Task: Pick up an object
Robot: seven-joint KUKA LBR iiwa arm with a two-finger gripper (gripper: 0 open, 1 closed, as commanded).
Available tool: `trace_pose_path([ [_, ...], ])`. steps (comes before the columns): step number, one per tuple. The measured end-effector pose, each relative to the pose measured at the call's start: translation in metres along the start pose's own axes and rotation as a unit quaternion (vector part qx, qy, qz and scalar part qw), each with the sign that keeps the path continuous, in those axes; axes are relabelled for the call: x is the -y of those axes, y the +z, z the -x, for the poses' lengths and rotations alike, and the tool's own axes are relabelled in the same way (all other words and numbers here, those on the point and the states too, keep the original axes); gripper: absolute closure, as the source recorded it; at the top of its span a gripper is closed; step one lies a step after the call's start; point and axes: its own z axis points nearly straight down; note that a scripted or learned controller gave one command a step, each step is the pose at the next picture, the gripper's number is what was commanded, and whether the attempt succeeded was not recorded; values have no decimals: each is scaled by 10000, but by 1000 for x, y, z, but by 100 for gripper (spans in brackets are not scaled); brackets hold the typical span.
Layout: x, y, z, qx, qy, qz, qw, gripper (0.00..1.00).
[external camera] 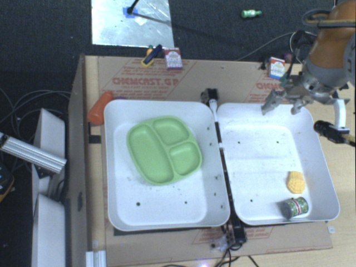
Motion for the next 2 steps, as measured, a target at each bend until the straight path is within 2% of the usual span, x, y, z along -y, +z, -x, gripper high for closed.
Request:
trace_pose_path([
  [1, 38, 89, 31, 3, 9, -15, 10000, 0],
  [2, 63, 34, 30, 5, 12, 8, 10000, 0],
])
